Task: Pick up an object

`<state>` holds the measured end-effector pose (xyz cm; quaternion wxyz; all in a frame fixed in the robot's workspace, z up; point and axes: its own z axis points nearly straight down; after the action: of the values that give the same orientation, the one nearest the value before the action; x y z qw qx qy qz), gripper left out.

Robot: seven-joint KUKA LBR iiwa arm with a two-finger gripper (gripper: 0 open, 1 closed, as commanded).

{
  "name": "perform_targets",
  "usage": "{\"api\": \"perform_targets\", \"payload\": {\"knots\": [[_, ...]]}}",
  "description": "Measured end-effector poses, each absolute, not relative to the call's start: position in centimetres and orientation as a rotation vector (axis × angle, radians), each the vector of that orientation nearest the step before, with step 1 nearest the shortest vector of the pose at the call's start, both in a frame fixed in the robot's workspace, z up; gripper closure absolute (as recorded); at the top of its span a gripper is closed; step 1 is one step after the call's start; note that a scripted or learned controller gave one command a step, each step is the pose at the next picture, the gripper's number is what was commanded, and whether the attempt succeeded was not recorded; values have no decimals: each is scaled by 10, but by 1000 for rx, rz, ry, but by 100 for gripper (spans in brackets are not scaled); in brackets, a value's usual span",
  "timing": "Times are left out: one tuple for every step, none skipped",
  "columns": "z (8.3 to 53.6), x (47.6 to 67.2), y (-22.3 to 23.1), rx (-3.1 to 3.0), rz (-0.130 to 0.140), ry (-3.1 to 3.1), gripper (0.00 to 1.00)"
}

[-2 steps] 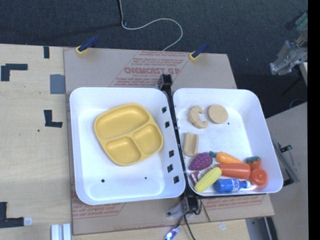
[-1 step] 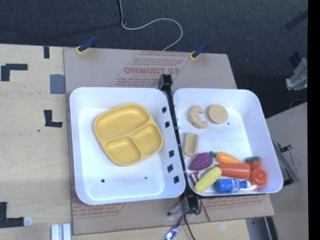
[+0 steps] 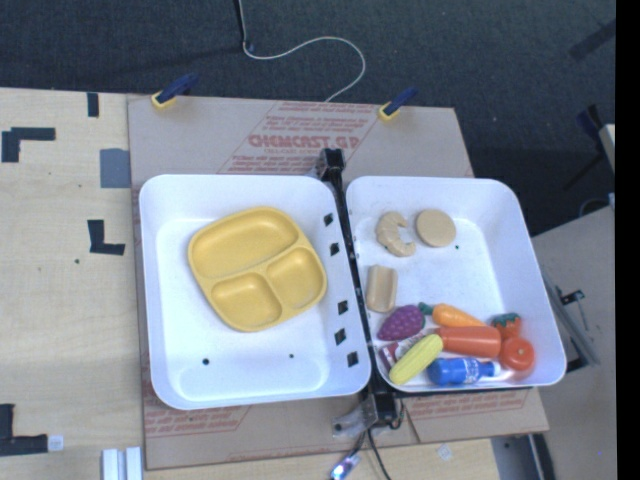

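Note:
The right bin (image 3: pixel 497 208) holds toy food. A tan croissant piece (image 3: pixel 395 234) and a round cookie (image 3: pixel 435 228) lie near its back. A beige bread block (image 3: pixel 380 289) lies by the divider. Along the front sit purple grapes (image 3: pixel 401 321), a yellow corn cob (image 3: pixel 416 358), a carrot (image 3: pixel 458 317), an orange-red sausage (image 3: pixel 469 341), a tomato (image 3: pixel 517 354) and a blue bottle (image 3: pixel 458 372). The left bin (image 3: pixel 170 268) holds a yellow three-part plate (image 3: pixel 257 267).
Both bins rest on a cardboard sheet (image 3: pixel 290 138) held by two clamps at the back. A white cable (image 3: pixel 300 48) loops over the dark floor behind. Wooden bench surface lies to the left.

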<state>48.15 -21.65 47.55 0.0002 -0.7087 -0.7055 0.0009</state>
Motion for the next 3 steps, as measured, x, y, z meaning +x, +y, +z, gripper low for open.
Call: {"api": "perform_targets", "payload": {"knots": [[519, 484, -191, -2222, -3, -2228, 100], [367, 482, -174, -2210, 13, -2211, 100], [299, 521, -185, -2217, 6, -2219, 100]]}}
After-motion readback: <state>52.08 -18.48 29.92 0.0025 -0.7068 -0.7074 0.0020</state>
